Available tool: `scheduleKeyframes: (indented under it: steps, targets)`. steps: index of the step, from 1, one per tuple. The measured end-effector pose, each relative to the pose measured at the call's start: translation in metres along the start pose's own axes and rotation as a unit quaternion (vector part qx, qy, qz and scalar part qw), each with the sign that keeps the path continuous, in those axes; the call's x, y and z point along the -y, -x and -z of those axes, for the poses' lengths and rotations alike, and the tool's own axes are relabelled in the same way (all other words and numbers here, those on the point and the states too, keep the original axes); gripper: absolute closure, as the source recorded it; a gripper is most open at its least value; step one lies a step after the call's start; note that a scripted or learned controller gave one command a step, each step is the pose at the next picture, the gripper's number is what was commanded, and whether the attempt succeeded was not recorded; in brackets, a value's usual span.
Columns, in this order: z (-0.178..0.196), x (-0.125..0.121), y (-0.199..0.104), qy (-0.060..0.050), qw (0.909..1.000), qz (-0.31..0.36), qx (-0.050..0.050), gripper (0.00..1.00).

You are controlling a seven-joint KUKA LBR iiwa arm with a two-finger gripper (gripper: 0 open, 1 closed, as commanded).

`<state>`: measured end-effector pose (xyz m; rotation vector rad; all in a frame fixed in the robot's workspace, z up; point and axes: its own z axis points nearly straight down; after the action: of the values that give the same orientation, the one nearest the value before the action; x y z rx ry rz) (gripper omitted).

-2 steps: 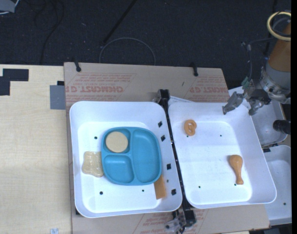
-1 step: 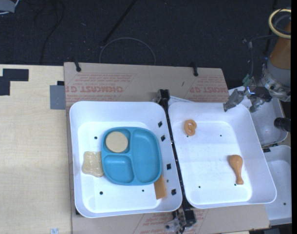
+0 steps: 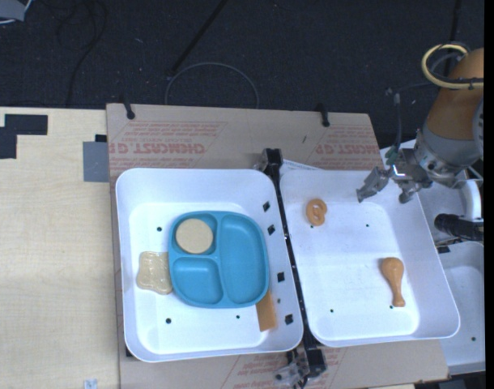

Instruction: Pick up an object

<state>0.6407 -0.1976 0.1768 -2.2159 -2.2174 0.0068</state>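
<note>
Bins first: you see the left bin (image 3: 142, 217) and right bin (image 3: 425, 298), both smooth white plastic, at lower centre. A glossy blue divided tray (image 3: 231, 274) fills the left bin, probably as a sorting target, with a round tan disc (image 3: 193, 236) in its upper-left compartment. Gripper (image 3: 390, 183) hovers at upper right, jaws spread wide, nothing between them. Candidate picks: drumstick (image 3: 393, 279), lower right; pretzel-like ring (image 3: 316, 211), nearer the gripper.
</note>
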Motion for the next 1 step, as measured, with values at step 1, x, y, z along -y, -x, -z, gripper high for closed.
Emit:
scheduleKeyframes:
  steps: [1]
  targets:
    - [-0.064, 0.0013, -0.006, 0.0, 1.0, 0.002, 0.0, 0.0]
